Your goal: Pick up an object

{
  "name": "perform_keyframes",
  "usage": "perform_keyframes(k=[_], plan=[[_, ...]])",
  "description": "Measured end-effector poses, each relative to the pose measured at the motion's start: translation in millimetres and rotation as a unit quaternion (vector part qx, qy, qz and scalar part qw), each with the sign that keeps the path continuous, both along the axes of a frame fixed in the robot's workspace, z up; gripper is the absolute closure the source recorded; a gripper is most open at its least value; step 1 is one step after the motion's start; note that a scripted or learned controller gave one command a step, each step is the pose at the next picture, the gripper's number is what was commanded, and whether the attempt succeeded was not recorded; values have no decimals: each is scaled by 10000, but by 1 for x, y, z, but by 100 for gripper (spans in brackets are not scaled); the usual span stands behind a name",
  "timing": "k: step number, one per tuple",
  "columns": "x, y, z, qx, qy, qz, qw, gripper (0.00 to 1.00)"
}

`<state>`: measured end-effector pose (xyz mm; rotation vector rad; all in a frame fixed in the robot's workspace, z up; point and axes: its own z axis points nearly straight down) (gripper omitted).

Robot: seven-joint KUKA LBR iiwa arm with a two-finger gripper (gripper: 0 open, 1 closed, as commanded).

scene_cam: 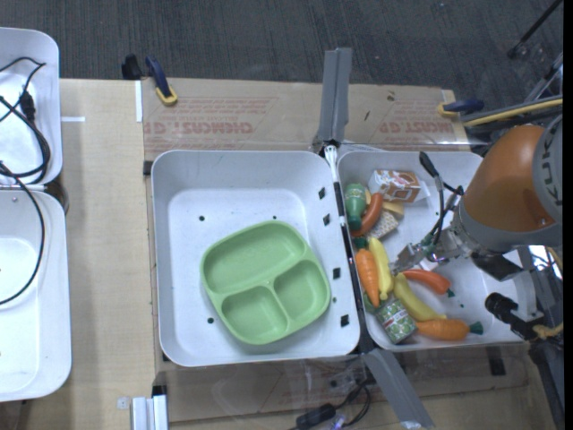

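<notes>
Camera view: we see the arm (510, 186) reaching in from the right over the right bin (466, 161), pincer (421, 256) low among the toy food. We can't tell its state; the tip is small and lost in clutter.

Nothing reads as held. Closest candidate: the orange-red pepper (427, 280), just beside the pincer on the near side, long axis running roughly left-right. The yellow banana (414, 298) lies just past it, slanted. A carrot (369, 276) and a second yellow piece (381, 267) sit left of the pincer against the divider wall, both lying front to back. Another carrot (445, 330) is at the front wall.

Left bin (179, 177) holds the green divided plate (264, 280), well apart.

Our read: grasp not yet made; a short shift toward the front would line it up on the pepper, closing across its short axis.
</notes>
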<state>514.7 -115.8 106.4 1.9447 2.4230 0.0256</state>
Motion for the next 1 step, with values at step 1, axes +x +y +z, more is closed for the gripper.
perform_keyframes(k=[1], plan=[[0, -1, 8, 4, 15, -22, 10000, 100]])
